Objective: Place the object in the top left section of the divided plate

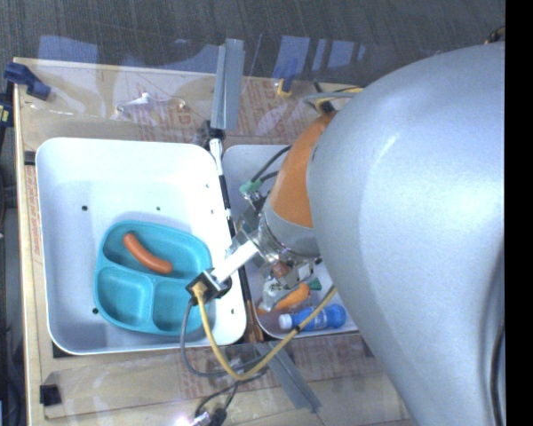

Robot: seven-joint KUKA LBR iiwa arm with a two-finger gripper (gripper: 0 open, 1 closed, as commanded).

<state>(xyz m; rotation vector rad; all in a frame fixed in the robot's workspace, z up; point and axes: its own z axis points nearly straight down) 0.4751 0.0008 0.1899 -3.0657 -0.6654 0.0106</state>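
Orange-brown sausage-shaped object (147, 253) in blue divided plastic plate (124, 304), upper compartment.
Grey arm's gripper (282, 273) over right white bin (249, 171); grip state impossible to tell.

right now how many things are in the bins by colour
orange: 2, the sausage on the plate and a carrot-like piece in the right bin
blue: 2, the divided plate in the left bin and a bottle in the right bin
total: 4, though the arm hides much of the right bin

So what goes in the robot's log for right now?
arm: over right bin | hot dog: in blue plate, top section | left bin: holds plate
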